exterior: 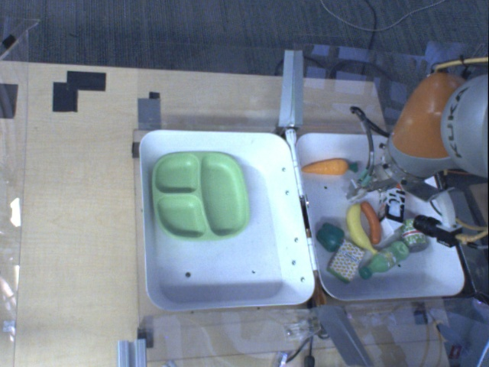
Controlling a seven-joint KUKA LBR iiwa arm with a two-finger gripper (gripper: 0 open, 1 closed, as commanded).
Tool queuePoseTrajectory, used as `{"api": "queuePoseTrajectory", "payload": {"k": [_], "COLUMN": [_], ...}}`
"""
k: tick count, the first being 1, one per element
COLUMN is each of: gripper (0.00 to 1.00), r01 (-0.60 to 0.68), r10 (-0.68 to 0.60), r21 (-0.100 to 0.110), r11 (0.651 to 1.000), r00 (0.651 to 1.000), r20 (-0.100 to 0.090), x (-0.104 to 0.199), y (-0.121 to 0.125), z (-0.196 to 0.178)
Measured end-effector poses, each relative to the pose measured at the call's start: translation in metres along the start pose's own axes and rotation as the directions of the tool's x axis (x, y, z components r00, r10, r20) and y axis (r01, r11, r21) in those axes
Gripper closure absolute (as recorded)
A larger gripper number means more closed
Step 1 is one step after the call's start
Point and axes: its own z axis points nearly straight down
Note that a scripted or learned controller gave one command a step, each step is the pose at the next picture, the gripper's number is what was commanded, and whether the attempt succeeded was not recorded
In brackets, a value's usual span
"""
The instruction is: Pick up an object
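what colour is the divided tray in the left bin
Light green; the divided tray lies in the left bin, plain in the camera view.

In the right bin (451, 281) we see a bunch of small toys. An orange carrot (326, 167) lies on its side near the top. A yellow banana (357, 228) lies in the middle, and a red sausage (371, 222) lies right beside it, touching. A dark green toy (330, 236) sits to the left of the banana. A checked little packet (346, 261) lies below it. A green bottle (384, 259) lies on its side just beside the packet.
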Motion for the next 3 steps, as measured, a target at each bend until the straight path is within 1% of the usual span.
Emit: {"api": "queuePoseTrajectory", "payload": {"k": [1, 2, 3], "gripper": [0.0, 0.0, 0.0], "r01": [0.0, 0.16, 0.377], "r10": [0.0, -0.16, -0.377], "r21": [0.0, 0.007, 0.014], "r11": [1.0, 0.987, 0.926], "r00": [1.0, 0.987, 0.926], "r20": [0.0, 0.001, -0.007], "x": [0.0, -0.046, -0.088], "y": [0.0, 0.055, 0.042], "z": [0.0, -0.055, -0.015]}}
